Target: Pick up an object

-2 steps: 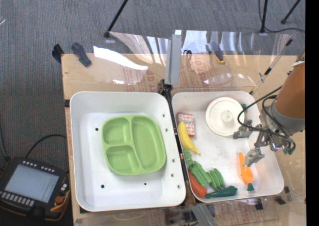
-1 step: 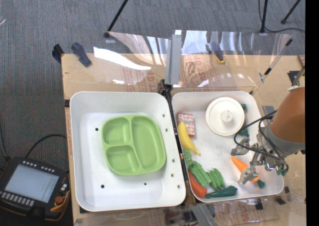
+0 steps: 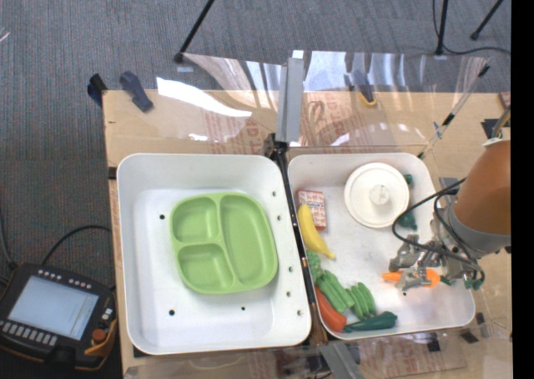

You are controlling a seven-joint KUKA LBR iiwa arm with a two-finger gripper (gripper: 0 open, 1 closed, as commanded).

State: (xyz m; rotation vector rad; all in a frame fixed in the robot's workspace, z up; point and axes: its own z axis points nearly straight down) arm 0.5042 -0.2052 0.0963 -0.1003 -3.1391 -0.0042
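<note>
My gripper (image 3: 415, 271) hangs low over the right side of the right bin (image 3: 455, 306), below the grey wrist and orange band. An orange piece (image 3: 390, 276), perhaps a carrot, lies on the bin floor right at the gripper, with orange showing on both sides of it. Whether the gripper touches it I cannot tell. A white round lid (image 3: 377, 194) sits at the back of this bin. A yellow banana (image 3: 313, 232) and a small red box (image 3: 313, 207) lie along its left wall.
Green pea pods (image 3: 344, 294), a red-orange vegetable (image 3: 330, 314) and a dark green one (image 3: 372, 321) crowd the right bin's front left. A dark green item (image 3: 406, 220) lies beside the lid. The left bin (image 3: 142, 202) holds a green divided plate (image 3: 224, 242).
</note>
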